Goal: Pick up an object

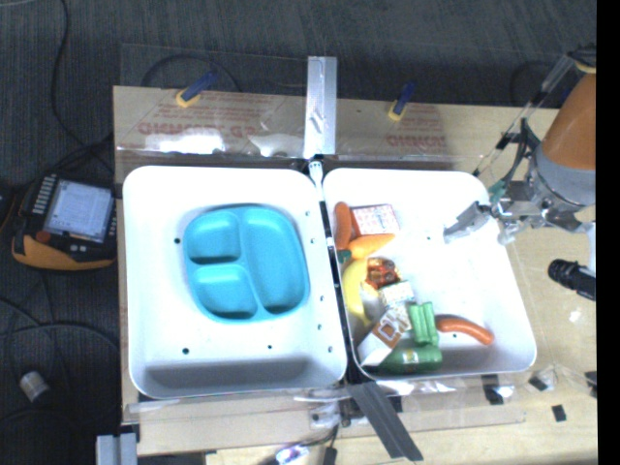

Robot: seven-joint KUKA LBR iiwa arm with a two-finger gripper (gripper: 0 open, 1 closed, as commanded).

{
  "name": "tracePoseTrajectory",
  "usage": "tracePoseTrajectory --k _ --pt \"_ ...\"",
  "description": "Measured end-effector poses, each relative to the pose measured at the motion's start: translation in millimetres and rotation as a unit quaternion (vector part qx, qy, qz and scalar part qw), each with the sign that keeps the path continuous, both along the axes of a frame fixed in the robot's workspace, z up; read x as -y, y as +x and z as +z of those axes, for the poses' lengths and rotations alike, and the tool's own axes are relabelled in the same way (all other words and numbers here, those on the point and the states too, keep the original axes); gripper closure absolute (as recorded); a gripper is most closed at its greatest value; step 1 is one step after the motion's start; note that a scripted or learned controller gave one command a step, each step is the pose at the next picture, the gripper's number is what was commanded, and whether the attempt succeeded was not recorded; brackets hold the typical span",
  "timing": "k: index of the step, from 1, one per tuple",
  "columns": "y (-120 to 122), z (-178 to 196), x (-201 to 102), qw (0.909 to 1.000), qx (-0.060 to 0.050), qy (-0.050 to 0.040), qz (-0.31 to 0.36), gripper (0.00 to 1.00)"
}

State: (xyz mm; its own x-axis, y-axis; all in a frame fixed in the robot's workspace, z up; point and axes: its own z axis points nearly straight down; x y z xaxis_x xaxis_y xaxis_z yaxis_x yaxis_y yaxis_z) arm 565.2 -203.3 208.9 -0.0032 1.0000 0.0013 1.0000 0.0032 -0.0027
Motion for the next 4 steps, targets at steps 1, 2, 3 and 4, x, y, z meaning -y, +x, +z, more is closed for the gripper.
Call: tracePoseTrajectory --k 1,2,3,4 --pt "-16 -58 -88 0.9982 0.000 0.0000 0.059 0.00" --pt "5 -119 -102 0.9994 0.004 -0.0009 -0.034 0.00" --pt "-24 -119 -104 0.9847 0.009 0.0004 -0.174 0.00" --pt "-82 -64 -59 0.9938 -0.001 -0.0013 -0.112 0.00"
